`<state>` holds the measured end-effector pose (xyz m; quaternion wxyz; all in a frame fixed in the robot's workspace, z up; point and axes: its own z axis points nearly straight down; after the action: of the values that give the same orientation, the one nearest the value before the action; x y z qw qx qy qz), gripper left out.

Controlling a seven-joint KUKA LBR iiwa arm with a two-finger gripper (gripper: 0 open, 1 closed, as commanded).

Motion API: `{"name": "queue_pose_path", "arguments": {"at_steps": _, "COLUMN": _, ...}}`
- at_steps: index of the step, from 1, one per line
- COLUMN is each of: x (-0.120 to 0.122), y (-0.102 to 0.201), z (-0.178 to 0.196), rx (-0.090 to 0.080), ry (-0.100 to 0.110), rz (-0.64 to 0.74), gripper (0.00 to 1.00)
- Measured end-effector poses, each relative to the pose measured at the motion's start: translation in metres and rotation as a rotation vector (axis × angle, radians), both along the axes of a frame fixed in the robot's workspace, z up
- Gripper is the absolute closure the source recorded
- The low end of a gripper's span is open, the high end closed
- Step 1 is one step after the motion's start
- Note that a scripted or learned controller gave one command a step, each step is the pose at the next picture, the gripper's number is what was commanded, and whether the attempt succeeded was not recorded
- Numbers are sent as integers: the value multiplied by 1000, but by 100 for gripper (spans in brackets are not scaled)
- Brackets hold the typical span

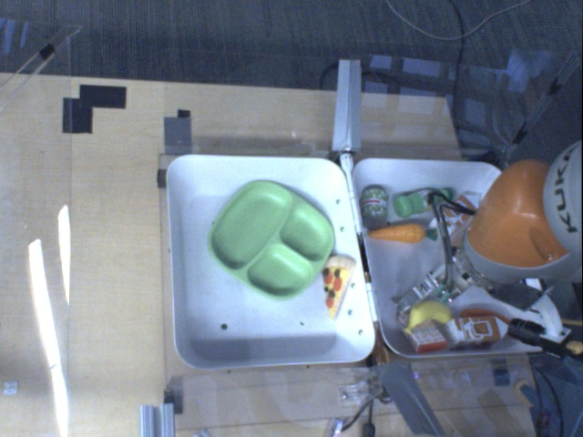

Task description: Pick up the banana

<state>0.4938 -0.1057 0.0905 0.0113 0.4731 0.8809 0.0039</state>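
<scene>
At the near edge of the right bin (390, 271), a small red and white box (428, 338) is lying next to a red pack (480, 327). The banana (430, 314) is sitting just behind the box, touching it, in the near part of this bin. It is small and yellow.

The gripper (435, 288) is hanging right over the banana's far side. It is looking shiny and tangled with wires, and I cannot tell if it is wide or narrow. I also cannot tell if it is touching the banana. The banana is not looking lifted; it is lying low by the box.

The arm (524, 221) is reaching in from the right, and its big orange band is covering the right side of the bin.

In the left bin (187, 335), a pizza slice (337, 284) is lying along the right wall. A green plate (271, 237) with three dips is sitting in the middle, just beside the pizza.

Farther back in the right bin, a carrot (398, 234) is lying on its side, pointing left. Behind it, a can (373, 204) is standing in the far left corner, and a green bottle (413, 204) is lying beside it.

A metal post (346, 107) is standing past the bins, between them. Far off, a thin cable (437, 21) is curling on the dark floor.
</scene>
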Motion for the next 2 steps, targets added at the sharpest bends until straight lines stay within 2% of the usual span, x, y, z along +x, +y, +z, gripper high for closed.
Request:
{"name": "queue_pose_path", "arguments": {"at_steps": 1, "x": 1, "y": 3, "z": 11, "rx": 5, "ry": 0, "rz": 1, "gripper": 100}}
{"name": "queue_pose_path", "arguments": {"at_steps": 2, "x": -2, "y": -4, "z": 0, "rx": 12, "ry": 8, "rz": -265, "gripper": 100}}
